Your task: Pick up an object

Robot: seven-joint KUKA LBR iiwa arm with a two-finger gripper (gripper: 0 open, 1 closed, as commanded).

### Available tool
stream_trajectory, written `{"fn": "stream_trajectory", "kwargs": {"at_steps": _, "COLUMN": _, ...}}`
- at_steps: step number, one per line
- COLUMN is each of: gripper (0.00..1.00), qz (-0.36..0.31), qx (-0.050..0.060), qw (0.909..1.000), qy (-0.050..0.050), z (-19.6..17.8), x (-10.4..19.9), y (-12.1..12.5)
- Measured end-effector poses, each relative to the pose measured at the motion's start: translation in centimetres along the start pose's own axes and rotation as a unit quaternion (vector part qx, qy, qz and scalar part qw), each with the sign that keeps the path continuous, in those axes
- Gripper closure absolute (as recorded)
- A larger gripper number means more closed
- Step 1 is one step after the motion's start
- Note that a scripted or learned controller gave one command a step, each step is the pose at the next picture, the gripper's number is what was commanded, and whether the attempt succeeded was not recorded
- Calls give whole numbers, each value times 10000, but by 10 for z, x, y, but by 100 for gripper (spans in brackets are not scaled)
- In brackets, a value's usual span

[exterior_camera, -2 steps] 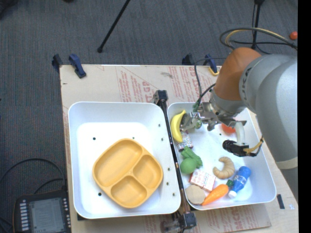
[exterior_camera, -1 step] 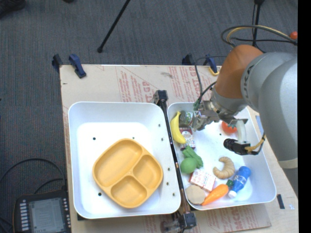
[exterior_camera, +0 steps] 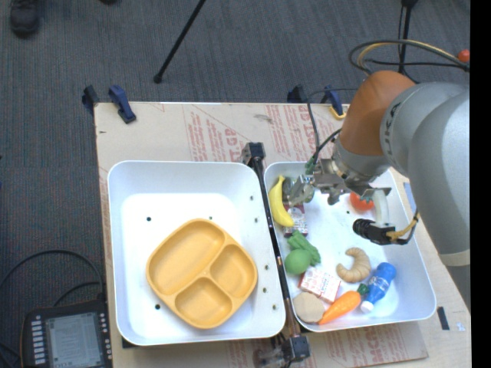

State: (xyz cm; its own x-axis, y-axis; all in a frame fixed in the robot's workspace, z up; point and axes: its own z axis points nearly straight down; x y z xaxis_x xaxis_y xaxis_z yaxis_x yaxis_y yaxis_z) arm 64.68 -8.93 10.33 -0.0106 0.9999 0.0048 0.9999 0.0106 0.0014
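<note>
The arm reaches into the right bin [exterior_camera: 420, 301], its gripper [exterior_camera: 298, 199] low over the far-left corner, just beside the banana [exterior_camera: 278, 202] lying along the bin's left wall. Whether the claw is open or closed cannot be told from this angle. Nothing appears lifted, so the pick looks not yet done. Nearer the camera lie a green toy vegetable [exterior_camera: 300, 253], a croissant [exterior_camera: 355, 264], a small blue bottle [exterior_camera: 379, 280], a carrot [exterior_camera: 339, 307] and a red-and-white packet [exterior_camera: 320, 284]. The left bin [exterior_camera: 123, 205] holds a yellow divided plate [exterior_camera: 201, 272].
</note>
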Motion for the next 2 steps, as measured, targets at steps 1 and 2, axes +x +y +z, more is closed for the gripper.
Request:
{"fn": "stream_trajectory", "kwargs": {"at_steps": 1, "gripper": 0, "qz": 36, "qx": 1, "qw": 10000, "qy": -38, "z": 10, "x": 6, "y": -1}}
{"fn": "stream_trajectory", "kwargs": {"at_steps": 2, "gripper": 100, "qz": 22, "qx": 14, "qw": 10000, "qy": 1, "z": 0, "x": 10, "y": -1}}
